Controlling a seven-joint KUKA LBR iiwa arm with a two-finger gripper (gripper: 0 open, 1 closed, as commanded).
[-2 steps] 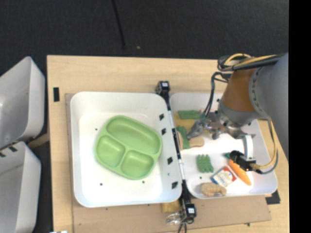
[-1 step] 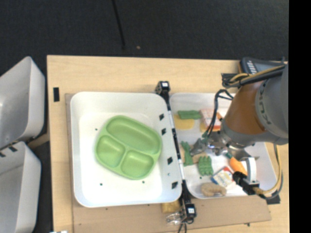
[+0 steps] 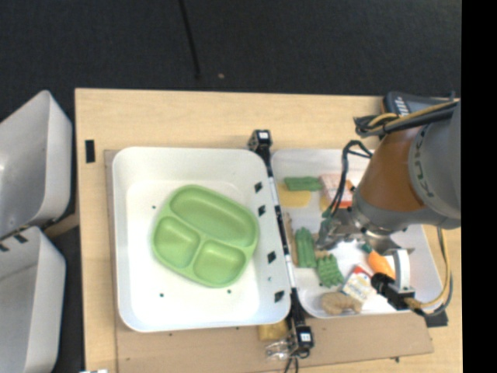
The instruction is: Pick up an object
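A: Where does the one camera sit?
B: High above the bench (image 3: 194,115), looking down at a slant, far enough back to take in both bins and dark floor beyond the bench's far edge.
A: How do they lie in the frame?
B: The left bin (image 3: 124,231) holds the middle, the right bin (image 3: 311,160) runs toward the right edge, and the arm (image 3: 404,169) enters from that side, near and large.
A: A second view?
B: Just this one
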